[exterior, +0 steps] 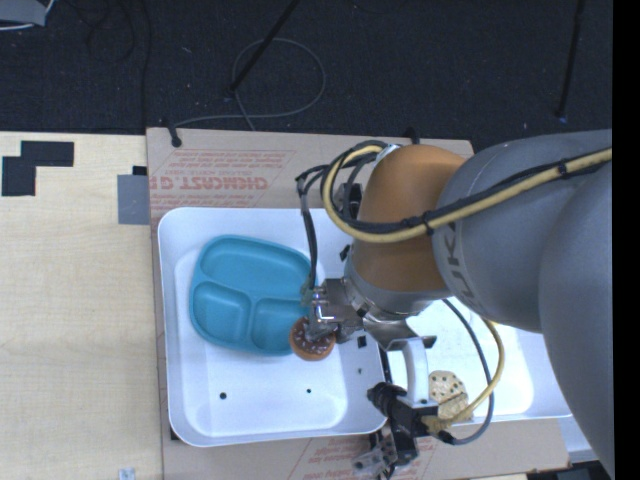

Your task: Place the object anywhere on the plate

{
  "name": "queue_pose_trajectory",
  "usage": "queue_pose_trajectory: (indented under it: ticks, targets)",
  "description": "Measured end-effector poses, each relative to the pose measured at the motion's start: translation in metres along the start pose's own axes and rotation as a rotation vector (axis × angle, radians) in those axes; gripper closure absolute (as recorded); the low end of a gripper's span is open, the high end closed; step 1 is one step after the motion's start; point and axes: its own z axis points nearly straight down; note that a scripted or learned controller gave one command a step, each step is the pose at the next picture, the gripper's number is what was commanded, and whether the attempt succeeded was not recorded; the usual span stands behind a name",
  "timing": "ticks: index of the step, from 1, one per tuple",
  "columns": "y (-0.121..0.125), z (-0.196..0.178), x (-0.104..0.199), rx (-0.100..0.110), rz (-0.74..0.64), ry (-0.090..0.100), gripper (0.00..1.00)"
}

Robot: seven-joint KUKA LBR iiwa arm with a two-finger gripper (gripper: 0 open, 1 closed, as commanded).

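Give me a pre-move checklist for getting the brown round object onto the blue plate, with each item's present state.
1. Blue plate lies flat in the left bin: ok.
2. Brown round object in sight, at the plate's lower right edge: ok.
3. Object fully resting on the plate: cannot tell; it overlaps the rim.
4. Gripper directly above the object: ok.
5. Object held between the fingers: cannot tell.
6. Speckled object in the right bin lies apart from the plate: ok.
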Motion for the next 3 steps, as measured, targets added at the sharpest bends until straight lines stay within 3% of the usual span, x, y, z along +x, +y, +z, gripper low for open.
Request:
queue_pose_trajectory:
  ticks: [1,2,3]
  targets:
    - [-0.005,0.004,0.057,-0.001,-0.001,0.000,1.00]
    - [0.005,-0.001,0.081,-0.002,0.003,-0.001,1.00]
    - [0.004,0.000,0.080,0.000,0.003,-0.003,0.00]
